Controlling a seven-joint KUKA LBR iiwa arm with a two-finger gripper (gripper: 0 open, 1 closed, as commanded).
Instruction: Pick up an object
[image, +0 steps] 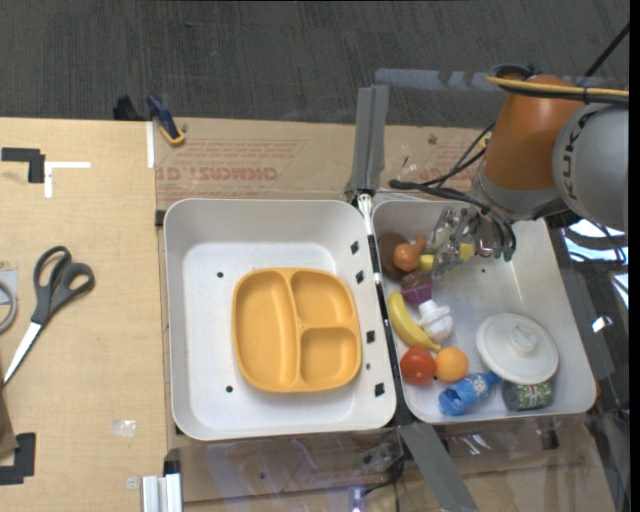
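Broadly, the left bin (190, 330) carries a yellow divided tray (297, 329), while the right bin (555, 300) holds the clutter: a white lid (516, 346) near the right side, a banana (407, 322) along the left wall, a tomato (418, 366) and an orange (452, 363) nearer, a blue bottle (466, 393) at the near edge. The gripper (462, 242) hangs low at the bin's far end, beside a brown ball (405, 256) and a small yellow piece (428, 262). Whether the fingers are spread or closed I cannot tell; nothing clearly sits between them. To grasp well, I'd judge it should centre over one isolated item, descend straight, and avoid the crowded left wall.
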